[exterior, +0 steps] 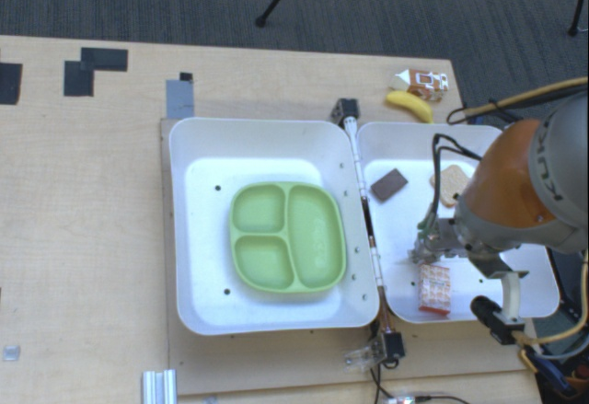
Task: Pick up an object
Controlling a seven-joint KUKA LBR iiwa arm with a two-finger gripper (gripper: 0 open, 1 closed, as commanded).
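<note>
In the right bin [525, 296] lie a red-and-white packet [435, 290], a dark brown block [387, 183] and a tan, bread-like piece [453, 182]. My gripper [427, 247] hangs over the bin's middle, right above the packet's upper end and close to it. The grey arm with its orange band [511, 186] comes in from the right and hides part of the tan piece and the bin's right side. I see nothing held in the gripper.
The left bin [198, 209] holds a green divided plate [286, 237]. Behind the right bin, on the bench, are a yellow banana [408, 104] and a small carton [425, 80]. A grey block [180, 99] stands at the left bin's far corner.
</note>
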